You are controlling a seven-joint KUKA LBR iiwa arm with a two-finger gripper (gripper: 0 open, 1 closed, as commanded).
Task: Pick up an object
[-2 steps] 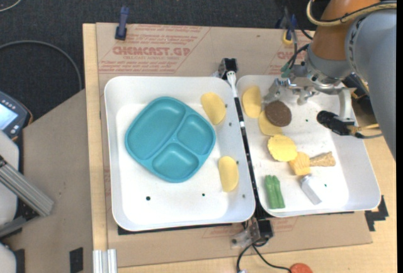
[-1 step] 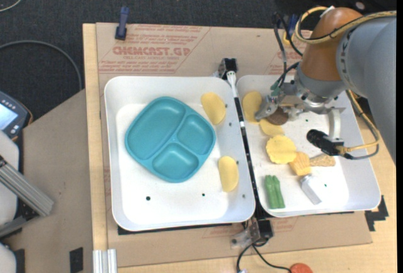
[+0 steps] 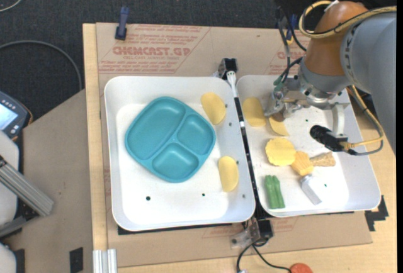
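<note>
Green beans (image 3: 273, 192) lie at the right bin's (image 3: 362, 193) front edge. Farther back, the hand (image 3: 278, 108) hovers low over a yellow chip (image 3: 278, 126); whether it's spread or pinching, I cannot tell.

Two shallow white plastic bins (image 3: 119, 139) are seen with a smooth, slightly glossy finish. A teal divided plastic plate (image 3: 170, 138) looks smooth and matt. The brown cardboard sheet (image 3: 157, 51) under them appears matt, printed in red.
</note>
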